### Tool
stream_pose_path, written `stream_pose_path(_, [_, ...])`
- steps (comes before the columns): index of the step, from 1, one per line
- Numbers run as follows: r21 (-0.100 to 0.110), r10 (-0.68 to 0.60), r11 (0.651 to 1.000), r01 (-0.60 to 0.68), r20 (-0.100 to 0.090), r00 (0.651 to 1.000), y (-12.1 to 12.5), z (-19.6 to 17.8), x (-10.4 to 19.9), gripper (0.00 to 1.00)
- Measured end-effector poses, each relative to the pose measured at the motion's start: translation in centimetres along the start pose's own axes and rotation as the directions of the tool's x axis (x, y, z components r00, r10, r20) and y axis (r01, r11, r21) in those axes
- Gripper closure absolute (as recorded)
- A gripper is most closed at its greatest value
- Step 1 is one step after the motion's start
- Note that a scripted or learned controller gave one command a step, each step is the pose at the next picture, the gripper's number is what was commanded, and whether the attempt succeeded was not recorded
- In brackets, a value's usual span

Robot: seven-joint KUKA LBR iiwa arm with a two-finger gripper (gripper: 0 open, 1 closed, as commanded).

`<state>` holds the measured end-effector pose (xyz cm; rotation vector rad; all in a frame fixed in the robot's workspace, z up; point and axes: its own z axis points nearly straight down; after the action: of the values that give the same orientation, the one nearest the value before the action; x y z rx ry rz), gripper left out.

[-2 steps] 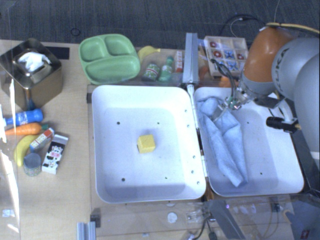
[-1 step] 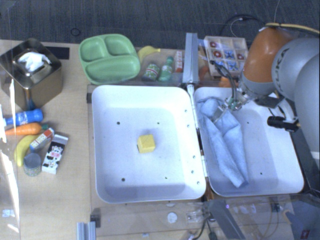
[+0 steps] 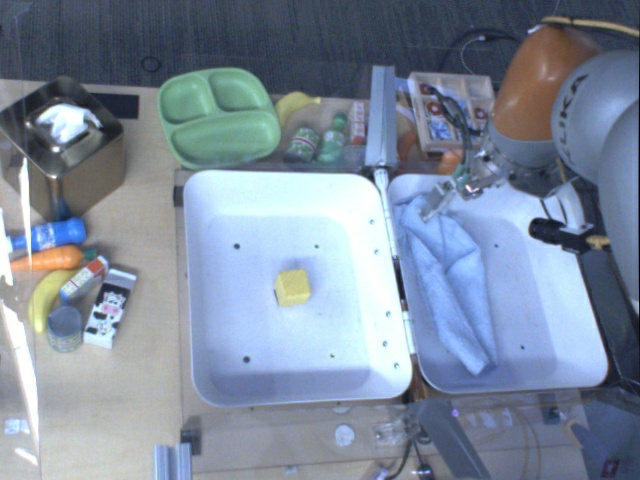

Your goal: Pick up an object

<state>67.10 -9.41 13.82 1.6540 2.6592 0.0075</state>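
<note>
Overhead slanted view of a worktop (image 3: 150, 268) carrying two shallow white bins side by side. The left bin (image 3: 230, 368), in the centre of the frame, holds a single small yellow block (image 3: 293, 287) lying near its middle, well apart from every wall. The right bin (image 3: 560, 358) holds a crumpled pale blue cloth (image 3: 445, 268) that runs from the bin's upper left corner down towards its lower middle.

A grey robot arm (image 3: 590, 108) with an orange band enters from the upper right of the frame. Its claw (image 3: 440, 200) sits low over the upper left corner of the right bin, at or just above the top end of the cloth. Whether the claw is wide or narrow cannot be told from this angle, and nothing can be seen between its tips.

Likely risks, judged from this layout: the claw is close to the bin's rim and the divider between the bins, so a descent here could strike the wall. A pinch on loose cloth may catch only a fold and slip free on lifting. The yellow block, the firmer target, lies far from the claw's present spot.

Outside the bins, a green divided tray (image 3: 220, 113) sits at upper left.
</note>
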Motion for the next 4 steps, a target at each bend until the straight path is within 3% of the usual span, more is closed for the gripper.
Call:
stream_pose_path(2, [0.004, -0.039, 0.999, 0.039, -0.002, 0.999, -3.5, 0.3, -1.8, 0.00])
stream_pose_path(3, [0.004, -0.092, 0.996, 0.092, -0.001, 0.996, -1.6, 4.7, -0.6, 0.00])
stream_pose_path(4, [0.014, -0.134, 0.991, 0.134, 0.002, 0.991, -1.3, 4.7, -0.3, 0.00])
